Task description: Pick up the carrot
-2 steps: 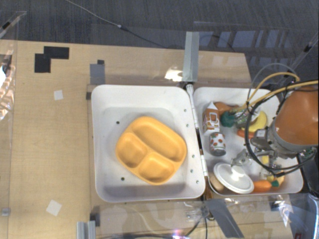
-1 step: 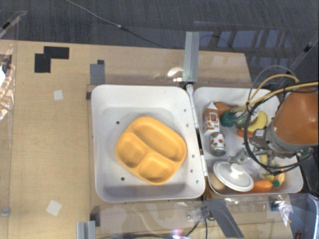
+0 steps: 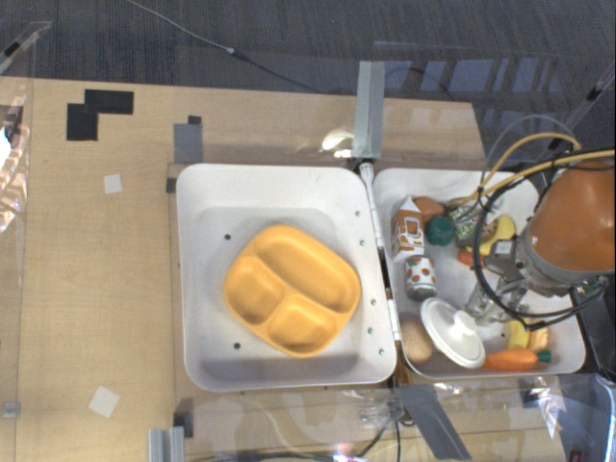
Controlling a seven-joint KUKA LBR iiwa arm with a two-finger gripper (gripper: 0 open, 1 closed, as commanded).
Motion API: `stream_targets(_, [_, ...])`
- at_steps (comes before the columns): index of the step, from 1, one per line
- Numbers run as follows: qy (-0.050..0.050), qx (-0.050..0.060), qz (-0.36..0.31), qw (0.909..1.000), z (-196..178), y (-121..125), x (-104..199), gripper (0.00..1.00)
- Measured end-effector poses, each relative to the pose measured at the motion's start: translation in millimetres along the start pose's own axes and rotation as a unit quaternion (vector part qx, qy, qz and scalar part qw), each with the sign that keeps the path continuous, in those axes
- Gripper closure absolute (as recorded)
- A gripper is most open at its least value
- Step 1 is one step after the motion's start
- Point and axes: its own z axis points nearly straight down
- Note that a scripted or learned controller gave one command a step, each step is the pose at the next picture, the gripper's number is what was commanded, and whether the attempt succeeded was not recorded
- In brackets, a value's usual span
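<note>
We see one yellow three-compartment plastic plate (image 3: 292, 288) in the left shallow white bin (image 3: 207, 258); the right shallow white bin (image 3: 385, 200) holds one orange carrot (image 3: 510, 359) among clutter. We cannot tell the gripper's (image 3: 481, 306) jaw state.

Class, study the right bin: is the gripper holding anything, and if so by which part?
It cannot be told: the gripper is low among the items, its tips obscured. The carrot lies apart near the bin's front edge, not held.

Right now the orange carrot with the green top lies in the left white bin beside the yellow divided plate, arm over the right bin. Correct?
Not quite. The camera view shows the orange carrot with the green top in the right white bin, along its near edge. The yellow divided plate sits in the left white bin. The arm is over the right bin.
</note>
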Motion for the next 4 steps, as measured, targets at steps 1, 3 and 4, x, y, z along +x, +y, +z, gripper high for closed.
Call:
stream_targets(1, [0.007,-0.013,0.059,0.9981,-21,12,17,1.00])
stream_targets(3, [0.004,-0.003,0.058,0.9983,10,7,16,0.00])
stream_targets(4, [0.004,0.000,-0.063,0.9980,11,11,5,0.00])
